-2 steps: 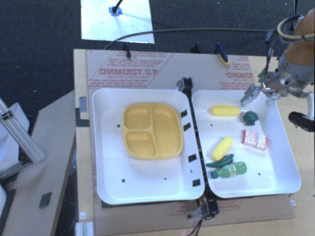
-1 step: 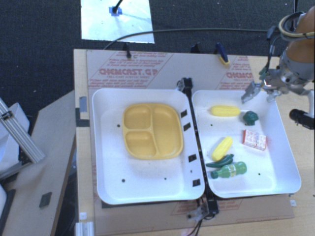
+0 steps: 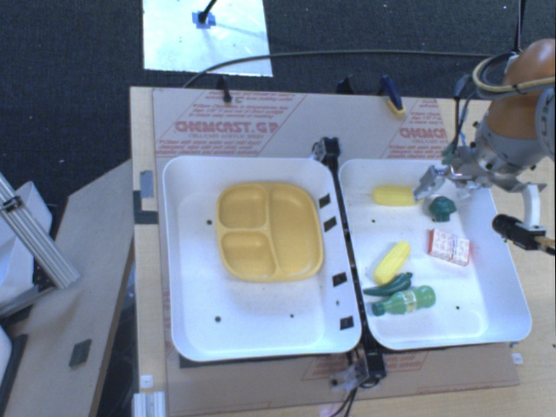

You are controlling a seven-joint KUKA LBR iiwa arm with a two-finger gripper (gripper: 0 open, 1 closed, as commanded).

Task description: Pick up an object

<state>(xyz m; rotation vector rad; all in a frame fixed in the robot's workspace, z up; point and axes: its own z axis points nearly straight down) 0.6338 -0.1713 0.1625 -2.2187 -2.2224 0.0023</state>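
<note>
Inside left bin point(image 3: 187, 259), yellow tray point(image 3: 269, 231).

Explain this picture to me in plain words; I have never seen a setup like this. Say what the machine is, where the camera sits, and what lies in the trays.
One fixed camera looks down at a slant on a bench. The grey and orange shape at right is a robot arm; its gripper hangs over the right bin, with nothing visible between its fingers. That bin holds a yellow block, a dark green toy, a red and white packet, a corn cob, a green pepper and a small green bottle. The left bin holds a yellow divided plate.
</note>
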